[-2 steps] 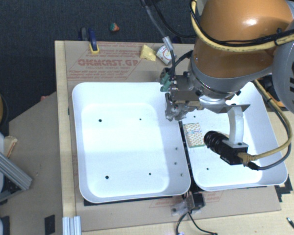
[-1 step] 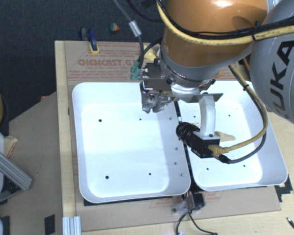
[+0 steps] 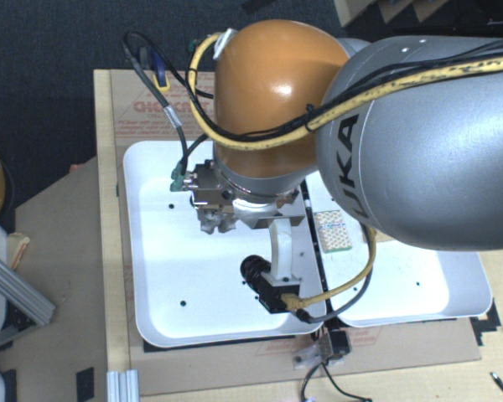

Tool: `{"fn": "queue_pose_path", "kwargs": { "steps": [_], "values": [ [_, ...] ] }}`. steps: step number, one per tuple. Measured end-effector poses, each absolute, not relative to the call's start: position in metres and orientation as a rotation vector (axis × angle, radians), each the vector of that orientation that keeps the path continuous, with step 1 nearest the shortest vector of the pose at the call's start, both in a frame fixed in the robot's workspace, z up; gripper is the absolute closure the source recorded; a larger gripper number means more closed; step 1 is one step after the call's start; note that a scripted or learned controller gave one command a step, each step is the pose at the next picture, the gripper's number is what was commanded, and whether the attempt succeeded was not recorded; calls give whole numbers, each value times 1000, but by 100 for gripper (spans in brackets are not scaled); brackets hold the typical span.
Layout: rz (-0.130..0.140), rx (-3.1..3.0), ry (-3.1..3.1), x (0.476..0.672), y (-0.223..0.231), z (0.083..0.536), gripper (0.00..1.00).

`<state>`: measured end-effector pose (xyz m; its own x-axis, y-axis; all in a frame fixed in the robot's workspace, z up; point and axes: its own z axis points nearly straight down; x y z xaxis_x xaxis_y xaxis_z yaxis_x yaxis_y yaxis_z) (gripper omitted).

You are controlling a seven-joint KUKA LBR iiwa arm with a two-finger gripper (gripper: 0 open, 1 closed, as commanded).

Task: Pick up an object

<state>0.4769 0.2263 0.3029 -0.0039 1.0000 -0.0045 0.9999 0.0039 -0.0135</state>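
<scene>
My arm's orange band [image 3: 268,82] and grey body [image 3: 427,141] cover much of the camera view. Below them the gripper [image 3: 215,216] hangs over the middle of the left white bin [image 3: 163,258], low above its floor. I see nothing held under it. A small flat object with a green and pink speckled pattern [image 3: 333,229] lies in the right bin [image 3: 419,296], just right of the divider between the bins. The arm hides the far part of both bins.
A black fitting with a yellow cable [image 3: 267,285] hangs from the wrist over the left bin's near side. Black and yellow cables [image 3: 163,86] loop over the bench's far left. A cardboard sheet [image 3: 117,224] lies under the bins.
</scene>
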Motion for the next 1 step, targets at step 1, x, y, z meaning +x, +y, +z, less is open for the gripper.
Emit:
{"fn": "queue_pose_path", "kwargs": {
  "steps": [1],
  "values": [
    [-31,-2224,-2228,480,224,505,100]
  ]
}}
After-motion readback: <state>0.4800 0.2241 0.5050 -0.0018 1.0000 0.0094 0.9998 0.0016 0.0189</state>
